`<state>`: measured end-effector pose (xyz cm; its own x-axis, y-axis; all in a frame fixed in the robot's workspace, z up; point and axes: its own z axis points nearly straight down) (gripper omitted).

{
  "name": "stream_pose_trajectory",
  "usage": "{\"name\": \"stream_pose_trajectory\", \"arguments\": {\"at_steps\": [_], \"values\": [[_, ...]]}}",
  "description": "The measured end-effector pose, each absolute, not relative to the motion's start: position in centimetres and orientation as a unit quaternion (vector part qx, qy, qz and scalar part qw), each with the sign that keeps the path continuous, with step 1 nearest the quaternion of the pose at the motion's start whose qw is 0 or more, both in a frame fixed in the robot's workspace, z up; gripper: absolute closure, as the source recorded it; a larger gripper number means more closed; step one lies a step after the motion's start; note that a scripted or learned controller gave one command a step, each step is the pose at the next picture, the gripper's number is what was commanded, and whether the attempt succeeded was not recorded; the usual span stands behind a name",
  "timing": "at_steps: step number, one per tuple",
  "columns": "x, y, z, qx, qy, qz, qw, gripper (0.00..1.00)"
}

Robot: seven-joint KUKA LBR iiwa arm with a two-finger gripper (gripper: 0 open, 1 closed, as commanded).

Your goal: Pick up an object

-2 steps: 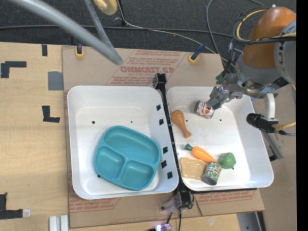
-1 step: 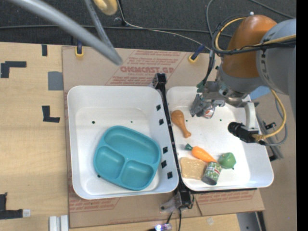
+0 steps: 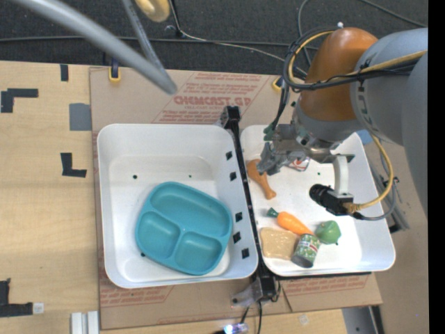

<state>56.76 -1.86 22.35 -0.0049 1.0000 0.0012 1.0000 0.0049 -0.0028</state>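
Can (image 3: pixel 306 250) and carrot (image 3: pixel 292 223) lie untouched; end effector (image 3: pixel 270 160) hangs over the drumstick (image 3: pixel 261 179). Its grip state: cannot tell; nothing lifted yet.

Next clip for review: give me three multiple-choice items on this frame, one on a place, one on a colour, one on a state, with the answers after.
1. Where does the divided plate lie?
A. in the left bin
B. in the right bin
C. on the cardboard

2. What colour is that plate?
A. red
B. blue
C. yellow

3. How does the small can lie?
A. stacked on the plate
B. hanging from the pincer
C. resting on the right bin's floor beside the green apple

Answers: 1 A, the plate sits on the left bin's floor. 2 B, it is light blue all over. 3 C, the can lies near the bin's front edge, next to the apple and the carrot.
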Motion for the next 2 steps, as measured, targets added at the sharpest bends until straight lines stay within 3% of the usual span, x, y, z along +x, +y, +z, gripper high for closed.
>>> {"name": "stream_pose_trajectory", "arguments": {"at_steps": [2], "values": [[54.9,8.2,23.5,-0.704,-0.710,-0.0001,0.001,1.00]]}}
